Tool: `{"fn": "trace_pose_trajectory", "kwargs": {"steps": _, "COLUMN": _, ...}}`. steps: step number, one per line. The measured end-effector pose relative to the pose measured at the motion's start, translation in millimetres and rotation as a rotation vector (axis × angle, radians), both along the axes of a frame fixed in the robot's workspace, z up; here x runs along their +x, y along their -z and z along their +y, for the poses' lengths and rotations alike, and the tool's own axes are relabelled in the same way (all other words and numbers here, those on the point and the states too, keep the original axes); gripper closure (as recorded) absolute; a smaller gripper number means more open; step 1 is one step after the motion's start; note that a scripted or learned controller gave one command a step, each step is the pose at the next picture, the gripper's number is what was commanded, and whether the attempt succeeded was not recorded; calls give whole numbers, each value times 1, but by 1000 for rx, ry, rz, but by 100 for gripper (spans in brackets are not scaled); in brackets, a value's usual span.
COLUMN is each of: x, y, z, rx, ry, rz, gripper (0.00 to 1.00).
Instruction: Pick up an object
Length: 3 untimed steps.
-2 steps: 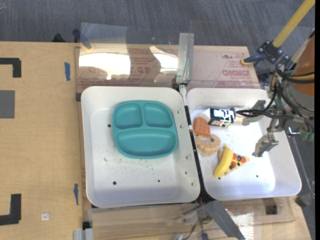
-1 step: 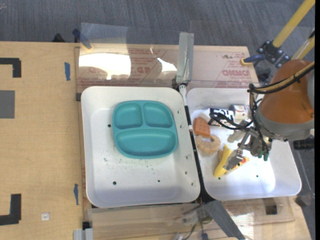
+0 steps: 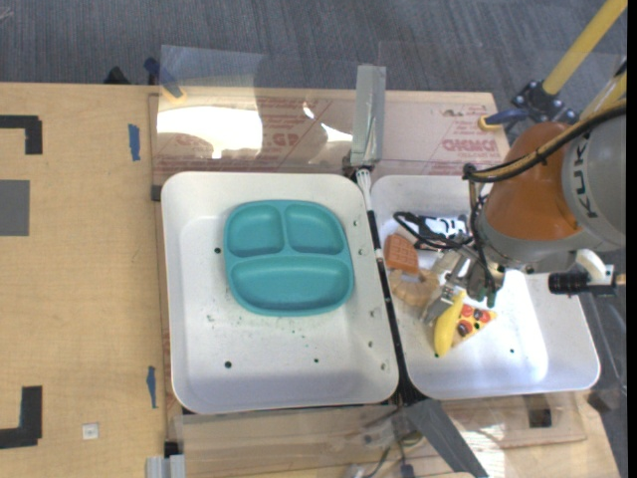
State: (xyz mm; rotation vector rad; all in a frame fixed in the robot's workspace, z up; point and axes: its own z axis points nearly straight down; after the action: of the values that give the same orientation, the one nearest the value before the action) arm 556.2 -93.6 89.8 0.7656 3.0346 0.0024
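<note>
Objects to pick: we see a small heap in the right bin (image 3: 518, 361), all of it in the left half, close to the divider between the bins.
Yellow toy: we find a banana-like yellow piece (image 3: 448, 329) with a red and dark part (image 3: 478, 319) against its right side, lying near the bin's middle, just below the gripper.
Orange piece: we make out a flat orange-brown item (image 3: 403, 255) beside the divider, with a pale tan lump (image 3: 410, 289) just below it.
Black and white item: we see it (image 3: 436, 227) toward the bin's far wall, above the orange piece.
Gripper: we place the gripper (image 3: 464, 289) low over the heap, just above the yellow toy; we cannot tell whether it is spread or pressed together, and we see nothing clearly pinched.
Arm: we see the grey arm with its orange band (image 3: 532, 192) coming in from the right and covering the far right corner of the right bin.
Open room, right bin: we note bare white floor along the near wall and the near right corner.
Left bin: we see the left bin (image 3: 199, 366) holding a teal divided plate (image 3: 289, 257) with three compartments, none holding anything we can make out.
Open room, left bin: we see bare floor all round the plate, widest toward the near edge.
</note>
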Motion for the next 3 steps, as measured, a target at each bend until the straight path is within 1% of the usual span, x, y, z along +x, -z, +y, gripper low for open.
{"fn": "trace_pose_trajectory", "kwargs": {"steps": 1, "x": 4, "y": -14, "z": 0, "rx": -3, "ry": -1, "rz": -14, "gripper": 100}}
{"fn": "trace_pose_trajectory", "kwargs": {"steps": 2, "x": -6, "y": -97, "z": 54, "rx": 6, "ry": 381, "rz": 3, "gripper": 100}}
{"fn": "trace_pose_trajectory", "kwargs": {"steps": 3, "x": 31, "y": -106, "z": 150, "rx": 7, "ry": 602, "rz": 8, "gripper": 100}}
